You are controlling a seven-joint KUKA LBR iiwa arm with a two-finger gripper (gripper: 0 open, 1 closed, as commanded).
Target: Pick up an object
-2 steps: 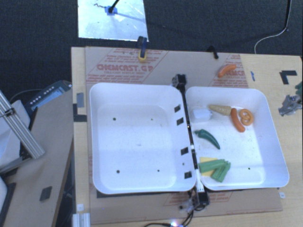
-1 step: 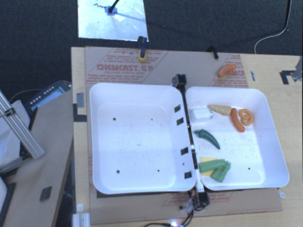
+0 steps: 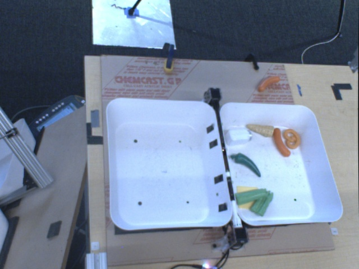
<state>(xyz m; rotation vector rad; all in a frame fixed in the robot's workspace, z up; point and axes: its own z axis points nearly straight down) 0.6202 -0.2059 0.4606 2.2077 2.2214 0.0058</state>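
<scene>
Toys fill the right bin [image 3: 325, 167]: nearest, a green bundle [image 3: 256, 199], then a dark green pepper [image 3: 245, 163], farther an orange sausage [image 3: 281, 143] touching a pretzel [image 3: 292, 137], a pale cone [image 3: 261, 130] beside a white block [image 3: 238, 134], and past the rim a second sausage [image 3: 268, 83] on the bench [image 3: 314, 77].

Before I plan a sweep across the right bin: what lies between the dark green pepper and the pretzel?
In the camera view, the orange sausage lies between the green pepper and the pretzel, right beside the pretzel.
</scene>
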